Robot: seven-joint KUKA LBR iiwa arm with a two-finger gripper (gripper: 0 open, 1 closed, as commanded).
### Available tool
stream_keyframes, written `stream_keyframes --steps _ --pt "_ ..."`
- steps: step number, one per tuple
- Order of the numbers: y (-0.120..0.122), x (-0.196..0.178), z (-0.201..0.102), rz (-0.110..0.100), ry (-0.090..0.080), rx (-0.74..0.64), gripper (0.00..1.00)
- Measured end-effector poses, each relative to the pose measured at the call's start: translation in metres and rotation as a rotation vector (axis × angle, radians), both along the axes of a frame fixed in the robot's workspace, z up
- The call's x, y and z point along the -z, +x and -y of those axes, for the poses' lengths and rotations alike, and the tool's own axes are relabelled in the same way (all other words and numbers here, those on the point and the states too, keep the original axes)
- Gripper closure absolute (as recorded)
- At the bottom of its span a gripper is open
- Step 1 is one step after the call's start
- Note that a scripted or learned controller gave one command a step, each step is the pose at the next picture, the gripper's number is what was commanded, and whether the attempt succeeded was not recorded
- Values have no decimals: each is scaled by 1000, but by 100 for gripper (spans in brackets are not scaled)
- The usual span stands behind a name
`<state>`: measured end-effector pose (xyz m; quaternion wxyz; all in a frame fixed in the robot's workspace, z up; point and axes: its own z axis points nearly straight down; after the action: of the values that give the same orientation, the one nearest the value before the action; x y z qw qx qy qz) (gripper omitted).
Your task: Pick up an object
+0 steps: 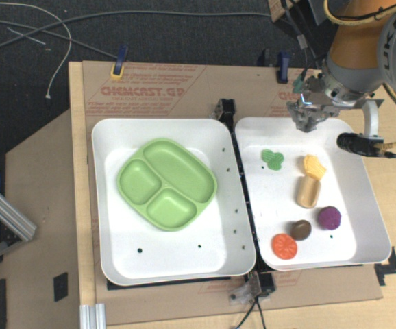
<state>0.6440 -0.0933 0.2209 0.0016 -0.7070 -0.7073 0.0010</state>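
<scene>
A cardboard-topped table (150, 88) carries two white bins. The gripper (310, 118) is seen above the right bin's (362, 245) far edge, nothing held. Approach step: descent onto the green toy (273, 159) is likely needed.

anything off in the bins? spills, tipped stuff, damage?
Nothing stands out. The green tray lies flat, turned at an angle, in the left bin. The small toy foods sit apart in the right bin. The pincer is over its far edge.
</scene>
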Motion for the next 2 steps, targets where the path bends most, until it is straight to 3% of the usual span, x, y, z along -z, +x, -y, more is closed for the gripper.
stream_keyframes --steps 2 --pt "5 101 5 -3 0 0 0"
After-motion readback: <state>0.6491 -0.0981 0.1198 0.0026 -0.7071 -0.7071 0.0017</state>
